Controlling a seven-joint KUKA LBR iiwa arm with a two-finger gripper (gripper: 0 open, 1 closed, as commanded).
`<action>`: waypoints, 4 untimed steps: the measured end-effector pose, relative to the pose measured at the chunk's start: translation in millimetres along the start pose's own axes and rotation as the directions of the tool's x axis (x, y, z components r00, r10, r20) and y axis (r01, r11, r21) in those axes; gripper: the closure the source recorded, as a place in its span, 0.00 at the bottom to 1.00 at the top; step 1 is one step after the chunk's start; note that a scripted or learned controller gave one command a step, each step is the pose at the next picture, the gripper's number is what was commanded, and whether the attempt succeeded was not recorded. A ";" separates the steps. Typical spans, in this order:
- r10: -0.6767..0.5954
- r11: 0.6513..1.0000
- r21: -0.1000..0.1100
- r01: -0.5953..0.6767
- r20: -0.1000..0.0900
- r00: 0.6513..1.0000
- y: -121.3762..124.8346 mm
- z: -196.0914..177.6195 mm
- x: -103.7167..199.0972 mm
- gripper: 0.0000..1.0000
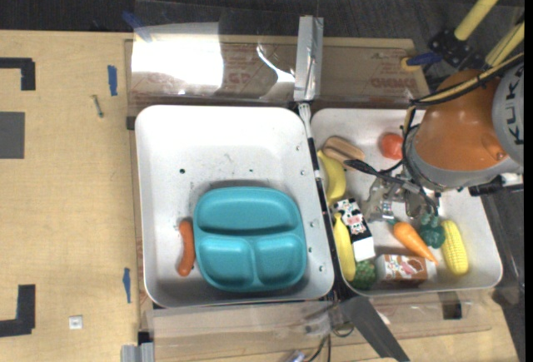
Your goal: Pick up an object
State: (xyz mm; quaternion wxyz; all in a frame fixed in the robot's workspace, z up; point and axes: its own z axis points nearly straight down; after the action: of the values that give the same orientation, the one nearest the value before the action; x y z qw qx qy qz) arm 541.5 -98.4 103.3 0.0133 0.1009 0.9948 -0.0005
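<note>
Over the right bin (pixel 487 265), the gripper (pixel 398 204) hangs among crowded toy food; whether its claw is open or closed I cannot tell. The carrot (pixel 413 240) lies just beside it, touching the corn (pixel 454 246); descend squarely over one item, clear of neighbours.

One fixed camera looks down at a slant (from above the bench) on both white bins (pixel 150 185).

Arm enters from right, orange band above wrist tilted down and leftward. Claw (pixel 405 202) hangs low, pointing down. Metal fingers partly hidden by wrist; spread not readable. Nothing seen between them.
</note>
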 end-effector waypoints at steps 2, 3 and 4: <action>-0.056 0.998 -0.003 0.056 -0.019 0.998 62.7 -102.7 -106.0 1.00; 0.086 0.996 -0.001 -0.086 -0.012 0.996 83.4 -178.9 -100.3 1.00; 0.086 0.996 0.002 -0.086 -0.018 0.996 78.7 -165.8 -110.7 1.00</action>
State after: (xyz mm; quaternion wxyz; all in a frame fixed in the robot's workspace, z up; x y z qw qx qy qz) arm 661.4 -42.9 272.0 0.0040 0.1438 0.9896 0.0005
